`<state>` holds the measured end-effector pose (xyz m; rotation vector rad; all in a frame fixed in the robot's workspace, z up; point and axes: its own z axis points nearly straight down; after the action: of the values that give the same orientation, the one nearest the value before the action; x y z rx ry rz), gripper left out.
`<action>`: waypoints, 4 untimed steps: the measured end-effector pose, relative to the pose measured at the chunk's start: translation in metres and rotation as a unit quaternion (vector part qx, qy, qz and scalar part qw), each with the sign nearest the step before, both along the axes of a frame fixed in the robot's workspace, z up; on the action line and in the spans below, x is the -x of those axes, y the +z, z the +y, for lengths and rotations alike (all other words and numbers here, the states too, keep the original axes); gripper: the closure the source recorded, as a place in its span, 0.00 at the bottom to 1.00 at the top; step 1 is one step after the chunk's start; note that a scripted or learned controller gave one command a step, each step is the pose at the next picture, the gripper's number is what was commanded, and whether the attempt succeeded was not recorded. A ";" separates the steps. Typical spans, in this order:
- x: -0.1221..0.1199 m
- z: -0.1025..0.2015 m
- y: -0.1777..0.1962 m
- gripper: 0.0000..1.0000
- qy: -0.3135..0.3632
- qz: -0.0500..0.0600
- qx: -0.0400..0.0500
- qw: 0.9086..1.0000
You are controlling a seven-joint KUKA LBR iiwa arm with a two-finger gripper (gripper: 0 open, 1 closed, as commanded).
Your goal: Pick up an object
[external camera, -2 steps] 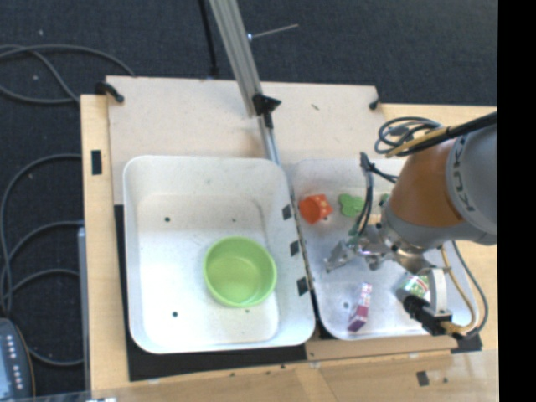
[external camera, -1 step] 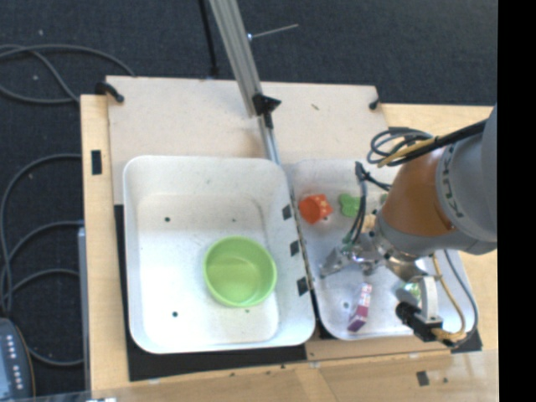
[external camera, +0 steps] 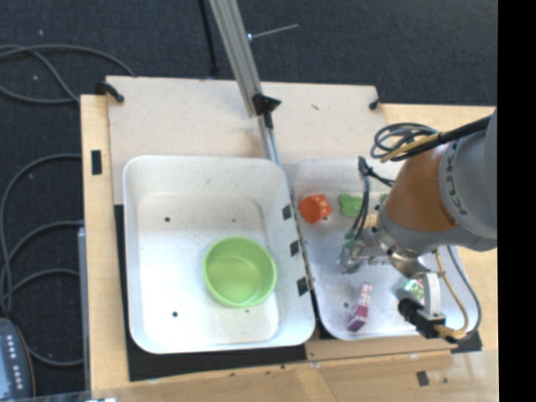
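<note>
— Near the right bin's front edge, what lay there?
— A pink object, apart from the gripper above it.
— The gripper's state?
— Couldn't tell. A green bowl sat in the left bin.

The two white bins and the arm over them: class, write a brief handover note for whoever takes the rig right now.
Gripper: low inside the right-hand white bin; finger state cannot be judged.
Things: round green plastic bowl in the left-hand white bin; orange round toy, small green piece and pink-and-purple small object in the right bin.
Done: nothing visibly lifted.
Left: grasp one object and raise it.
</note>
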<state>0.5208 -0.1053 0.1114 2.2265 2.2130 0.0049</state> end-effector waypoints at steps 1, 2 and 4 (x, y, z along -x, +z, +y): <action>0.002 0.001 0.044 1.00 0.005 -0.001 0.001 1.000; 0.000 0.000 0.091 1.00 0.005 0.000 0.001 1.000; -0.037 0.110 0.119 1.00 0.008 0.001 -0.001 1.000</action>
<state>0.5576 0.0047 0.2299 2.2113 2.2316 0.0047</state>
